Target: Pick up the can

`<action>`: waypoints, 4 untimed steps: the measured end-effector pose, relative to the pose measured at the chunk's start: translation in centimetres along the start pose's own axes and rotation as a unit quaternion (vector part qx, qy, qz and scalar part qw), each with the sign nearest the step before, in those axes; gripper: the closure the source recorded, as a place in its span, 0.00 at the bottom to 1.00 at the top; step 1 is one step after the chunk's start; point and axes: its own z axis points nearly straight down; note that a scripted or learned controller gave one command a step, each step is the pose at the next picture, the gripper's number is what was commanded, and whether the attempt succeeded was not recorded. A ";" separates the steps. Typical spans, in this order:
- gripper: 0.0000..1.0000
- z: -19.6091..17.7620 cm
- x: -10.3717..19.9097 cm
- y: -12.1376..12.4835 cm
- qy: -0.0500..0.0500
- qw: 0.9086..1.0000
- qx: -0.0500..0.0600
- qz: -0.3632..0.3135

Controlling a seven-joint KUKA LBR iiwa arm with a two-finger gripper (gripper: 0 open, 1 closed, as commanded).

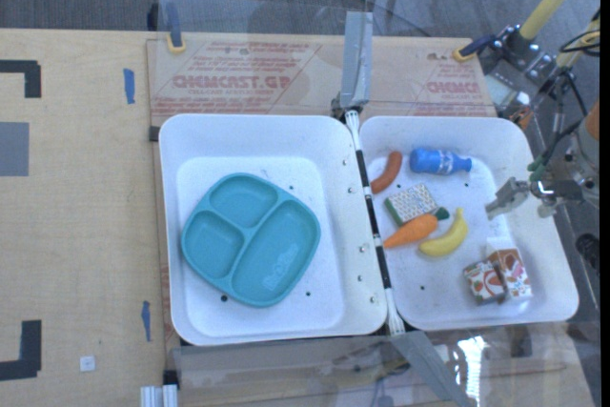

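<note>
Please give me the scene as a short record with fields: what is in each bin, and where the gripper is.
left bin: one teal divided plate
right bin: blue bottle lying on its side, sausage, checkered block, carrot, banana, red and white crushed can
can position: near corner of the right bin, apart from the other items
gripper: above the right side of the right bin, farther back than the can, nothing between its fingers
task state: can not yet picked up
</note>
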 end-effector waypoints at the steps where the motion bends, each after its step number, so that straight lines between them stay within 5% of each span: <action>1: 0.00 10.6 -2.3 -3.3 0.003 1.000 -0.003 0.000; 2: 0.00 4.5 0.3 3.4 -0.001 1.000 -0.001 0.031; 3: 0.00 11.2 -0.3 -4.1 -0.001 1.000 -0.001 -0.029; 4: 0.00 8.4 3.3 3.8 -0.001 1.000 -0.001 -0.006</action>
